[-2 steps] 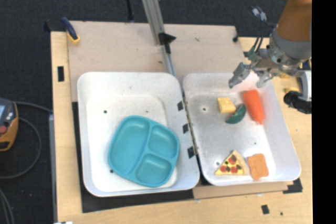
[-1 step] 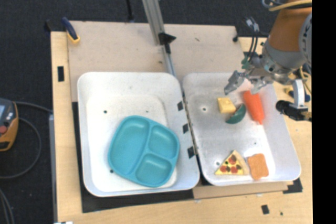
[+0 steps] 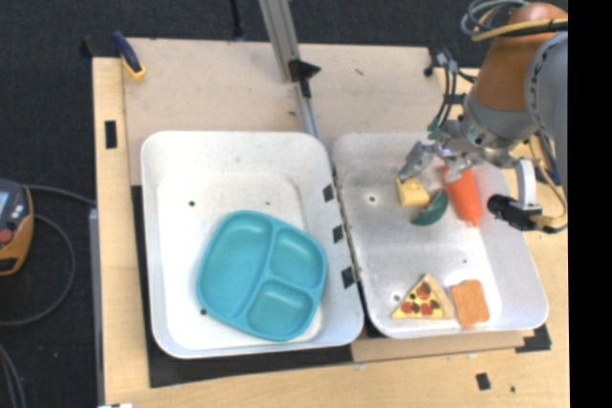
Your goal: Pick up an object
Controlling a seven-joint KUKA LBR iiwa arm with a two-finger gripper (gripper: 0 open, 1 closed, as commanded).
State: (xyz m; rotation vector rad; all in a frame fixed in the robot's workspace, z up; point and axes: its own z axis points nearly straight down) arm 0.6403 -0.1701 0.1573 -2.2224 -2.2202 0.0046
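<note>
A wooden bench [image 3: 220, 91] on dark carpet carries two white bins; in the right bin [image 3: 382, 301] we see our gripper [image 3: 442, 158] hanging over a cluster near the far edge. The yellow block [image 3: 413, 194] sits just beneath, touching the green piece [image 3: 430, 209] beside the carrot [image 3: 465, 196]. Crowding may spoil the grab. We cannot tell the gripper's state.

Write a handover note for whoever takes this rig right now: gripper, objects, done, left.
Gripper: low over the right white bin, at the yellow cheese-like block; grasp not confirmed.
Right bin also holds a dark green curved piece, an orange carrot-shaped toy, a toy pizza slice and an orange square piece.
Left white bin: teal divided plastic plate.
Done: nothing visibly lifted.
Left: grasp and lift one object.
</note>
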